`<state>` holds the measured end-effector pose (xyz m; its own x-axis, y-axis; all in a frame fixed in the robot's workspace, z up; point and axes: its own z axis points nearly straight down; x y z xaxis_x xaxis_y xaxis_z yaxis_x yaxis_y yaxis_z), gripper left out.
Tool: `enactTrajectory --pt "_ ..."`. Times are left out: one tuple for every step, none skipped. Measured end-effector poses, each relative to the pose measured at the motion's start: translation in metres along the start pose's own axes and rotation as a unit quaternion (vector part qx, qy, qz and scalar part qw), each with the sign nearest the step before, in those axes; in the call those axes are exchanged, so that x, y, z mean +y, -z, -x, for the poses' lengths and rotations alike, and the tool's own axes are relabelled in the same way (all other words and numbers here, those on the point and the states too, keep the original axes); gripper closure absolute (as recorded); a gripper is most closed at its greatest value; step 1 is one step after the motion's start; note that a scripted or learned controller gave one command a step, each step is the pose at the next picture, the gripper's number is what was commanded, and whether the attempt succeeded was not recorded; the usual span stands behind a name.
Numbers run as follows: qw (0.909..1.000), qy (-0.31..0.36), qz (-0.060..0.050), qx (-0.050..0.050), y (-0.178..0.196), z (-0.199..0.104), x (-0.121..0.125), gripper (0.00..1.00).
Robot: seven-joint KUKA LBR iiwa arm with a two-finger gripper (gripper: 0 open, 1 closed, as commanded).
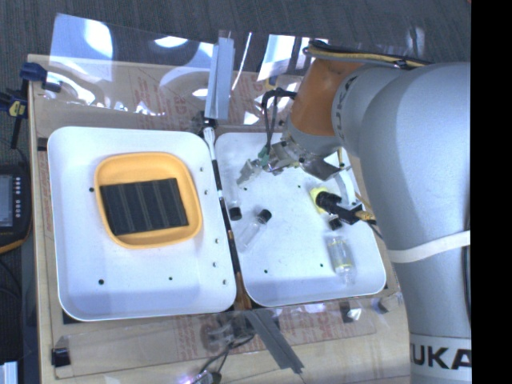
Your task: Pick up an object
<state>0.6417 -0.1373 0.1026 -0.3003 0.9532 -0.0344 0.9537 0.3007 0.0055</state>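
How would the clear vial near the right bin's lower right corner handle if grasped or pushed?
The clear vial lies on its side and looks cylindrical, so a push would probably roll it. Its glossy, see-through wall suggests it is light and perhaps slippery to grip.

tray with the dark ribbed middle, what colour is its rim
Yellow-orange. The tray shows best in the camera view.

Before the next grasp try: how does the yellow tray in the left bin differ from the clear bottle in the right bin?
Size: the yellow tray is far larger than the clear bottle. Look: the tray is opaque, with a dark ribbed panel; the bottle is see-through. Place: the tray sits mid left bin, the bottle by the right bin's lower right corner. Both lie apart from the gripper.
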Motion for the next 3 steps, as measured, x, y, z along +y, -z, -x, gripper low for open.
enactTrajectory --pt "0.9998 0.0 -0.003 0.017 -0.012 0.075 -0.008 0.0" --pt "0.9999 -0.005 -0.004 0.013 -0.009 0.018 0.01 0.0" --pt "1.0 -0.001 -0.002 0.003 -0.003 0.007 0.009 0.0"
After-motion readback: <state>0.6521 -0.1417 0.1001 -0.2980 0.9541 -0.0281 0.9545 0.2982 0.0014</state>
